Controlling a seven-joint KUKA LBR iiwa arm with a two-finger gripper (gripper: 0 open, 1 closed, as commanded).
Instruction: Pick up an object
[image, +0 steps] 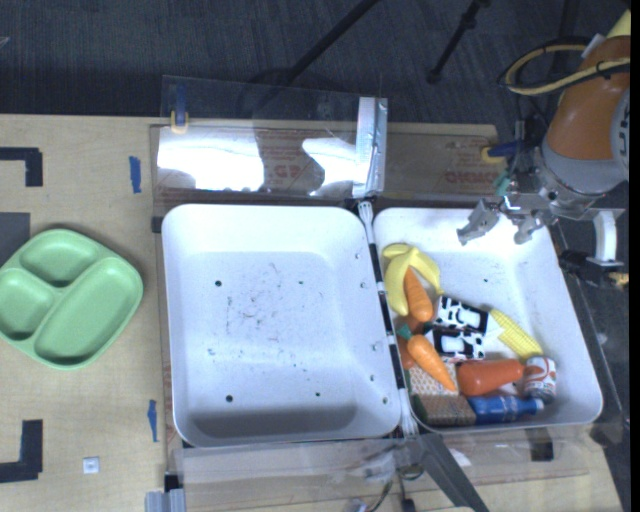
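Two carrots (432, 362), one banana (402, 262), one corn cob (514, 333); jaws (497, 224) spread, holding nothing.

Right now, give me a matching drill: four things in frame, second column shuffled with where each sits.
Things:
1. green divided plate
2. banana
3. blue bottle
4. hand

Places:
A. above the far edge of the right bin
B. on the bench, left of both bins
C. near edge of the right bin, below the orange sausage-shaped toy
D. right bin, close to the divider with the left bin

Pairs: 1-B, 2-D, 3-C, 4-A
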